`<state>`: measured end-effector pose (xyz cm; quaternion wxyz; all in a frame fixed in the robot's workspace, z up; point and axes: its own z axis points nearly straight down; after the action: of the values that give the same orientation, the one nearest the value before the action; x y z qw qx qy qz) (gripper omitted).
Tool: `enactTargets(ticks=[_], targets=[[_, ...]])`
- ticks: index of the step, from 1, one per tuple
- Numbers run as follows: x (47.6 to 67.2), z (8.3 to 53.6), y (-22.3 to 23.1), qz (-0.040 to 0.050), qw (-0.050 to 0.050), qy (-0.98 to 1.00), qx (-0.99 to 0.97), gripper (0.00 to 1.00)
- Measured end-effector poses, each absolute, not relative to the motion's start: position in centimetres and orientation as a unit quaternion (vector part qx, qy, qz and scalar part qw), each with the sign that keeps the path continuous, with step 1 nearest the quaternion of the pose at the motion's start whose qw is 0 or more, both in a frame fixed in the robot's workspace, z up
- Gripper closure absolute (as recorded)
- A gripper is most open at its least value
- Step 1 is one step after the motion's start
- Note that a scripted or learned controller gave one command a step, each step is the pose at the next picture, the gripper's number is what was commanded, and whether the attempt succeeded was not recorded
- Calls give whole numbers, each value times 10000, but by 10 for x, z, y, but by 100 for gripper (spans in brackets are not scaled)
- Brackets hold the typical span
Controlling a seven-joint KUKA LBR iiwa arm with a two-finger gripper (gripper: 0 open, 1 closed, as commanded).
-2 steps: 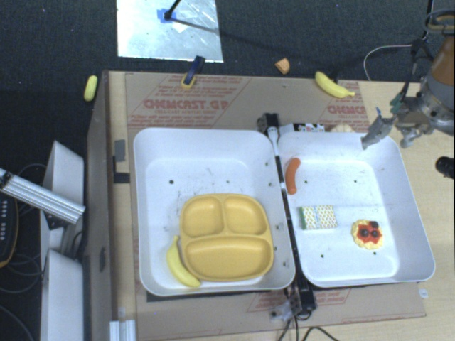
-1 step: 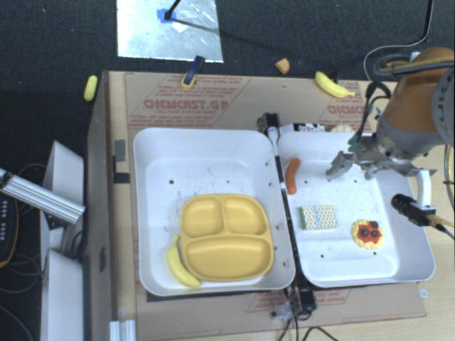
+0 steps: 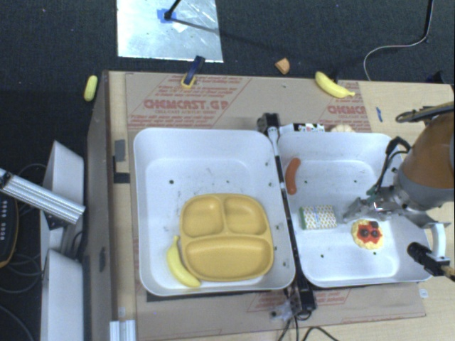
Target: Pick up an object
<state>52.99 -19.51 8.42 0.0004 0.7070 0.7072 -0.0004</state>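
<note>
Fingers (image 3: pixel 359 208) spread, empty, just above-left of the small pizza toy (image 3: pixel 368 234).

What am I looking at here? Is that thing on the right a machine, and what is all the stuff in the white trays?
You are looking down at a slant from a camera fixed above a bench. The grey and orange shape on the right is a robot arm; its pincer reaches into the right bin. That bin has a small round toy pizza, a green speckled sponge and a toy sausage. The pincer hovers by the pizza, but I cannot tell whether it grips anything. The left bin has a yellow divided plate with a toy banana at its edge. Another banana lies on the cardboard behind the bins.
</note>
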Motion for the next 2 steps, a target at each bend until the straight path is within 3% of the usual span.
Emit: enactTargets(ticks=[1,2], targets=[[670,91,-202,11,17,7082,7060,0],[593,85,-207,0,7,7076,7066,0]])
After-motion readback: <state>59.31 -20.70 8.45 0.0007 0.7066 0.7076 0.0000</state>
